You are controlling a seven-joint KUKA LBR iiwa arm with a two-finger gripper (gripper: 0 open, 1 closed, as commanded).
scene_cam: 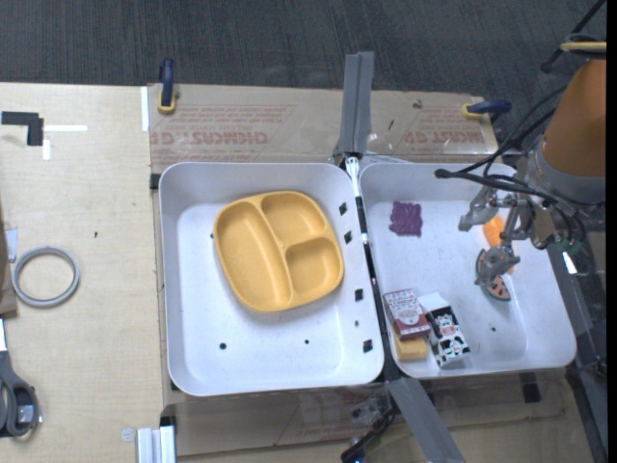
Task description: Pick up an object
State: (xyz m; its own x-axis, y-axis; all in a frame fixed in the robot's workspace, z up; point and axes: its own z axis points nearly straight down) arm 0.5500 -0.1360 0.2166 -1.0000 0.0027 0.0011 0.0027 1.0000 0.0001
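My gripper (497, 251) hangs over the right part of the right bin (540, 350), below the grey wrist and its cables. Right under its tip lies a small watermelon-slice toy (497, 285), red with a dark rind. An orange piece (493, 229) shows just behind the gripper body, partly hidden by it. I cannot tell whether either one is held. A purple lump (406, 219) rests at the bin's back left. Several small printed boxes (424, 326) sit at its front left.
The left bin (193, 345) holds a yellow divided plate (278, 250). A grey bar (357, 114) runs between the bins at the back. On the wooden bench to the left lie a roll of tape (42, 276) and scissors (17, 403).
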